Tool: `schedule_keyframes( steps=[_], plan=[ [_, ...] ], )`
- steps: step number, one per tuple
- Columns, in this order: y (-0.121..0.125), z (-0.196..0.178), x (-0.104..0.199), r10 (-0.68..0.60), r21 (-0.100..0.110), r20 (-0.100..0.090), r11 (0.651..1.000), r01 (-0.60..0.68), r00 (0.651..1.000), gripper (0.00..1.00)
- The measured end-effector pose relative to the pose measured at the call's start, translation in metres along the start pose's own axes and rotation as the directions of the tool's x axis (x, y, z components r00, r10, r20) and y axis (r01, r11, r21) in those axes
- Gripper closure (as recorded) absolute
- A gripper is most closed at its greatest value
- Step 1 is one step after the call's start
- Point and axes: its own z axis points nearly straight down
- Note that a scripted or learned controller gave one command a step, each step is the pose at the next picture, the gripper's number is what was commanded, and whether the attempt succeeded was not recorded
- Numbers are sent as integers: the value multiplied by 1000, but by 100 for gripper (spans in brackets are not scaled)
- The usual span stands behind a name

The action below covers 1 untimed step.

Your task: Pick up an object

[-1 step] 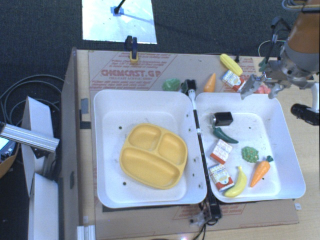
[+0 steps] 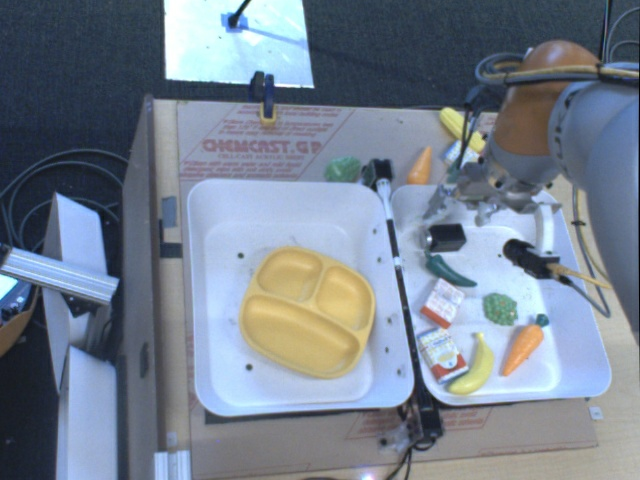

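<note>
While the gripper [image 2: 462, 196] hovers at the right bin's [image 2: 590, 363] far edge, grip state unclear, the toy carrot [image 2: 522, 348] and banana [image 2: 474, 365] lie unpicked.

One fixed camera above the bench [image 2: 300, 133], looking down at a slant, mid distance, both white bins in frame, left bin [image 2: 215, 268] and right bin [image 2: 580, 353] side by side, arm [image 2: 590, 118] entering from the right, dark floor beyond the far edge
</note>
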Motion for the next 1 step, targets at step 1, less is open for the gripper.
schedule_keyframes(
  steps=[1],
  plan=[
    [-34, 54, 7, 7, -2, 1, 1000, -7, 1000, 0]
  ],
)
